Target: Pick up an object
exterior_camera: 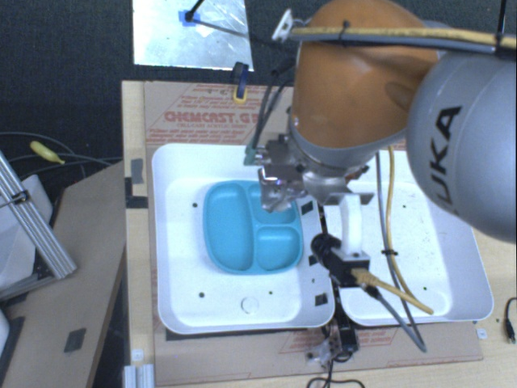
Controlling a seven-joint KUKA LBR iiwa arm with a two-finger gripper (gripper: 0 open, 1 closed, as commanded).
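The two-finger metal pincer (277, 194) is seen lowered over the upper right edge of a light-blue divided plastic tray (246, 229). Whether it is released or clenched cannot be told. The tray is laid just below and left of the pincer, in the left shallow white bin (186, 297).

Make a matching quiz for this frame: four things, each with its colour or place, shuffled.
Things:
1. tray
2. hand
3. arm band
4. foil sheet

Descriptions:
A. orange
B. blue, lying in the left bin
C. silvery, beyond the bins at the top
D. over the tray's right edge

Pairs: 1-B, 2-D, 3-A, 4-C
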